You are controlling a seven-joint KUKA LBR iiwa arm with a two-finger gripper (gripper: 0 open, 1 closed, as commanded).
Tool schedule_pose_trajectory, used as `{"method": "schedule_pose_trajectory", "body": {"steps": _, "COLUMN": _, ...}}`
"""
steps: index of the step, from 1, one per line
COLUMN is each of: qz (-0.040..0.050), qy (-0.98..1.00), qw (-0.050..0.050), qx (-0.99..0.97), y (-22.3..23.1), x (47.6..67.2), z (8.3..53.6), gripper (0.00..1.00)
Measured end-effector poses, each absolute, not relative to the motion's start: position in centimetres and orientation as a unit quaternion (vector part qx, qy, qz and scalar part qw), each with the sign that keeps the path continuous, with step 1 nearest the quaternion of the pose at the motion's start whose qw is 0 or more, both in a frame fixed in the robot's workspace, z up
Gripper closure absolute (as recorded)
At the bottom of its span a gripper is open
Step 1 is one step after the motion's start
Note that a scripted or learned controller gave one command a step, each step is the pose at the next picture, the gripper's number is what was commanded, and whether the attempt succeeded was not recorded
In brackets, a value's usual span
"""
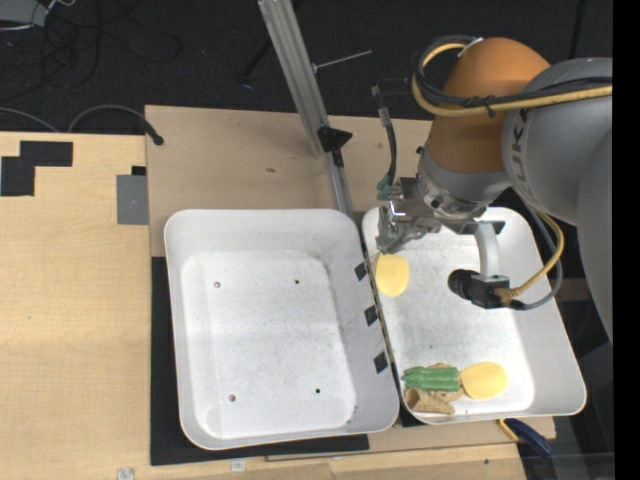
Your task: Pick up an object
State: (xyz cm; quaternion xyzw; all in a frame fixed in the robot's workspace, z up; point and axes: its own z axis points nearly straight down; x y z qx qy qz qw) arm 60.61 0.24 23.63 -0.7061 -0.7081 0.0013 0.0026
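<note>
Two white bins sit side by side on the tabletop. The left bin (265, 328) shows bare white floor with a few dark specks. The right bin (545, 378) holds four things: two yellow pieces, one green piece and one tan piece.

One yellow piece (391, 275), an oval, lies near the right bin's left wall, toward its far end. It sits directly under the tool (393, 236), touching or almost touching the tool's lower tip. Whether it is between the fingers cannot be told, nor whether the tool is open or closed, because the fingertips blur into the wrist hardware.

The other three things cluster at the right bin's near edge. The second yellow piece (484, 379) lies just right of the green piece (432, 376), touching it or nearly so. The tan piece (434, 401) lies just in front of the green one, against the near rim.

One arm (560, 138) reaches in from the right over the right bin's far end. Its orange band (490, 73) sits above the wrist, and the wrist points down and left toward the bin's left wall. A black cable loops off the wrist over the bin's middle.
</note>
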Motion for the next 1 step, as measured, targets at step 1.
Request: {"method": "schedule_pose_trajectory", "body": {"steps": 1, "qz": 0.0017, "qy": -0.708, "qw": 0.003, "qx": -0.706, "y": 5.79, "x": 60.62, "z": 22.31, "gripper": 1.00}}
